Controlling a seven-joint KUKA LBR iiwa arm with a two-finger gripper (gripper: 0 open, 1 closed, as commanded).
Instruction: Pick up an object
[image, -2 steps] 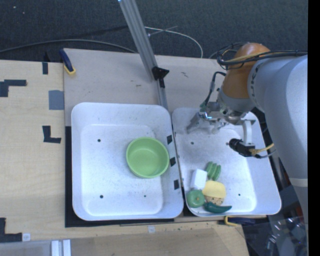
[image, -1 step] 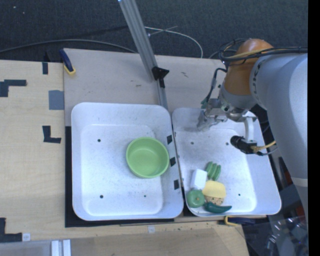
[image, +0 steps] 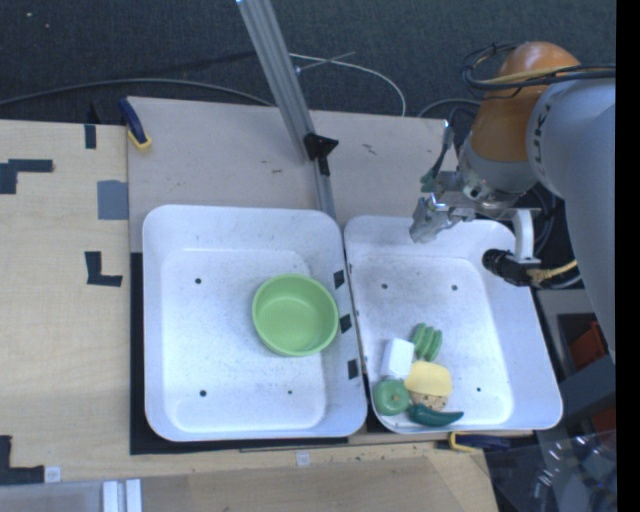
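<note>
**Five small objects in one bin, one bowl in the other, gripper above the far rim**

Five small objects lie clustered in the near corner of the right bin (image: 520, 330), well apart from the gripper (image: 424, 228) and nearer the camera than it. Counted one by one: one green ridged piece (image: 428, 341), one white block (image: 399, 355) touching it, one yellow piece (image: 429, 379) just beside the block, one round green piece (image: 391, 398) against the bin's near rim, and one dark green pepper-like piece (image: 436, 416) lying under the yellow one. None of them is at the gripper.

The gripper hangs over the far edge of the right bin, close to the rim. Its fingers are too small and blurred to tell whether they are spread or pressed together; nothing can be seen between them.

To the gripper's left and nearer the camera, the left bin (image: 180, 250) holds one green bowl (image: 295, 315), upright. There are two bins, touching side by side. One slanted metal pole (image: 285, 80) rises beyond them.
</note>
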